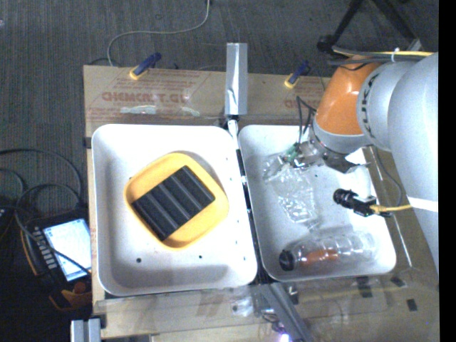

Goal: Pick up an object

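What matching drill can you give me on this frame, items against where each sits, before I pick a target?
Items:
1. yellow tray with black ridged centre
2. clear bottle with dark cap
3. crumpled clear plastic
4. blue-handled clamp

Places:
A. lying along the near side of the right bin
B. on the cardboard behind the left bin
C. middle of the left bin
D. upper middle of the right bin, beside the arm's wrist

Pairs: 1-C, 2-A, 3-D, 4-B
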You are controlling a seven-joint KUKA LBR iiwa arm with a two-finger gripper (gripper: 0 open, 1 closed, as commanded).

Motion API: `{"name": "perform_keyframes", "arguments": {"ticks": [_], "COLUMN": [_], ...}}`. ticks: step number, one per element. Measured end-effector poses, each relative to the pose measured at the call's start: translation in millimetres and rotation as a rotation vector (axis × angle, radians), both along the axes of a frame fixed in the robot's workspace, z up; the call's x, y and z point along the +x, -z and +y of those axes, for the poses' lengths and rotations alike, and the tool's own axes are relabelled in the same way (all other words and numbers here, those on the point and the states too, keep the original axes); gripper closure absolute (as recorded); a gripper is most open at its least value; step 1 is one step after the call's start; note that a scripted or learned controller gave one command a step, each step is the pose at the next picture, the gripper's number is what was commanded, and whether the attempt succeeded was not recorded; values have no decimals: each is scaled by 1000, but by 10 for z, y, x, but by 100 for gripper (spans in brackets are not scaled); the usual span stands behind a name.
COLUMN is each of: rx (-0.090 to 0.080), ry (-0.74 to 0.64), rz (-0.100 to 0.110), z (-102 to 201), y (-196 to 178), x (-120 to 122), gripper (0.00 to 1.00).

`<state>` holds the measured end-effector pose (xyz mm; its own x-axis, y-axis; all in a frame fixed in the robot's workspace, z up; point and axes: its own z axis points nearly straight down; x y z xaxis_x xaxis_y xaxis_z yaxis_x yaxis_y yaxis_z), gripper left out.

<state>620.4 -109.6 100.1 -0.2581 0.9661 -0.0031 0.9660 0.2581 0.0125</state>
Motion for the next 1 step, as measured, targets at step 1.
{"name": "perform_keyframes", "arguments": {"ticks": [1], "rx": [-1], "ry": [-26], "rz": [12], "z": [659], "y": [-840], "x": [158], "gripper": [100]}}
